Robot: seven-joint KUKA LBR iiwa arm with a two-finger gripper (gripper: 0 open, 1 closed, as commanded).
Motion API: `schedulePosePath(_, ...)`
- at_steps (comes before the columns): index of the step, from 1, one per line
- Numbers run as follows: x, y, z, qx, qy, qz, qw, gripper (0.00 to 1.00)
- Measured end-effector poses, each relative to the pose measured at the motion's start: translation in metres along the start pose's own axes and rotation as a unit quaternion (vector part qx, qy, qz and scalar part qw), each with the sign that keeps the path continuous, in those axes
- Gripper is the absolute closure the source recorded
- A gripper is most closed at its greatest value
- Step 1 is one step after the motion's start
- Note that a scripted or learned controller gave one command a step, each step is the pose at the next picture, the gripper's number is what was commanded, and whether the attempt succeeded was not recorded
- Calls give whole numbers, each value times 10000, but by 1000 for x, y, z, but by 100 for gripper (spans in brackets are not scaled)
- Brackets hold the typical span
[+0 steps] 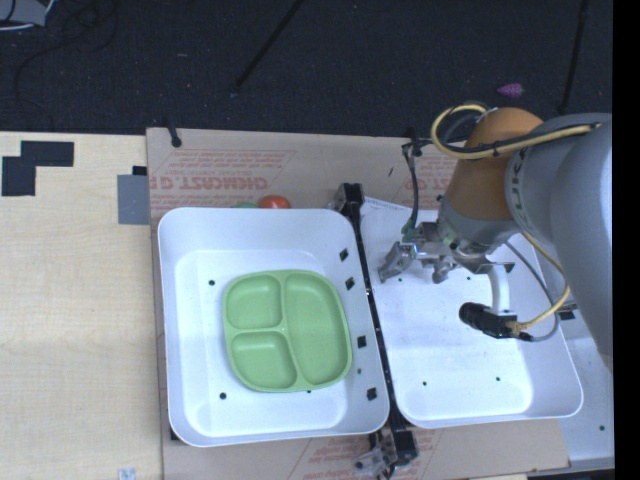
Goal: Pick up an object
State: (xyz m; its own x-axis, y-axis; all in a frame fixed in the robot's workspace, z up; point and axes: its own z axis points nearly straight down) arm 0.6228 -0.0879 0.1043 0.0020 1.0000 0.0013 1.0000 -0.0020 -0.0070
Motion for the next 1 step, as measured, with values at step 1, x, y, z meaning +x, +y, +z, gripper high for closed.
schedulePosePath(1,1,0,18,-9,-4,1,10000,0)
